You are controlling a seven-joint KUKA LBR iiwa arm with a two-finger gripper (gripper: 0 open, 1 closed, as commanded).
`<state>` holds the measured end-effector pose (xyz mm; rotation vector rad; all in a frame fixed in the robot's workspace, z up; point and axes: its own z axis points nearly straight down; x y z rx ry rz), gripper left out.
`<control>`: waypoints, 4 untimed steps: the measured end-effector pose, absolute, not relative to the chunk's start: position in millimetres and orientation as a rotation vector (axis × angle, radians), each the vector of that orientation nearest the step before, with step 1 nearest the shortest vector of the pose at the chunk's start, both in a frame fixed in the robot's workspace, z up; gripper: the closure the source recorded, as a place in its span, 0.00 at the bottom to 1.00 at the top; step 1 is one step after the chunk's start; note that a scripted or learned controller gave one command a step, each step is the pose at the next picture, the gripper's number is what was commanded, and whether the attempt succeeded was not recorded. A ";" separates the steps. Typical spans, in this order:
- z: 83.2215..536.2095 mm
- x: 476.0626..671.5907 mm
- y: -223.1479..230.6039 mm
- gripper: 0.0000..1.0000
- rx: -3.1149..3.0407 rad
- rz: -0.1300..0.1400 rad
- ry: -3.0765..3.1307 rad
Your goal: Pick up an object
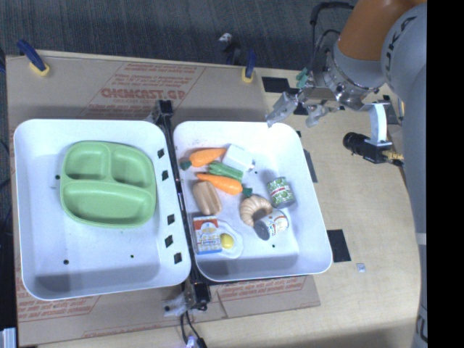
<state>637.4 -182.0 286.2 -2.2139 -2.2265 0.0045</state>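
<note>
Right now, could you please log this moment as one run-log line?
gripper: open, holding nothing | position: above right bin's far rim | objects: carrots, croissant, cans in right bin | green tray: left bin

Dark, perhaps carpeted floor (109,9) behind a pale wooden bench (362,216) under printed cardboard (145,85).

Arm (406,42): smooth grey casing, broad orange band above the wrist. Wrist: metallic silver assembly, black cable looping off it. Gripper (299,112): two pale grey metal fingers (279,111) on a silver base.
</note>
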 end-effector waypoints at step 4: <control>260.3 532.8 -193.1 1.00 -2.217 -0.002 -2.232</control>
